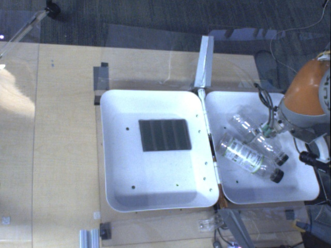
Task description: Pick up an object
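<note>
I see two white bins side by side on the worktop (pixel 62 154). The left bin (pixel 119 138) has a dark ribbed pad (pixel 164 135) lying flat near its middle. The right bin (pixel 300 187) has two clear plastic bottles in it. One bottle with a label (pixel 242 155) lies on its side toward 9 o'clock in that bin, near the wall between the bins. The other bottle (pixel 256 134) lies just beside it toward 12 o'clock, and the two seem to touch. Both have dark caps pointing toward 4 o'clock.

My arm (pixel 306 94) comes in from 3 o'clock, with its orange band over the right bin. The gripper (pixel 270 128) is down by the upper bottle, I think, but it is small and mixed in with the clear plastic. I cannot tell how the gripper is set, or if it has anything.

Here is what could go wrong. The bottles are round and slick, so one could roll or pop out when squeezed. They lie so close that a push on one may shove the other away. Clear plastic is hard to see, so my aim could be off and I could close on air. A bottle could also slide against the bin wall and get stuck there.
</note>
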